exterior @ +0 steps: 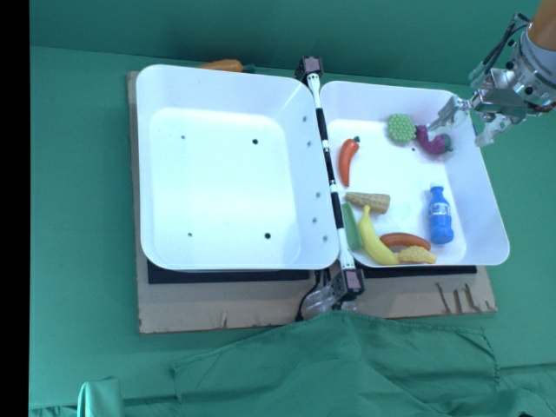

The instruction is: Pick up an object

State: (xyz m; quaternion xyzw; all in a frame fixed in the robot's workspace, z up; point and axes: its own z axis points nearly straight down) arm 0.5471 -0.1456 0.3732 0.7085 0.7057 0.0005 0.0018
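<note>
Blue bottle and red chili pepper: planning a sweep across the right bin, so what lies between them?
In the camera view, the corn piece lies between the blue bottle and the red chili pepper.

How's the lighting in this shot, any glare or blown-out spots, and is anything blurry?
Camera view: light is even and soft, shadows faint; the left bin floor is washed out to near pure white; the toys in the right bin, like the blue bottle and banana, stay sharp; the gripper looks slightly soft at the frame edge.
</note>
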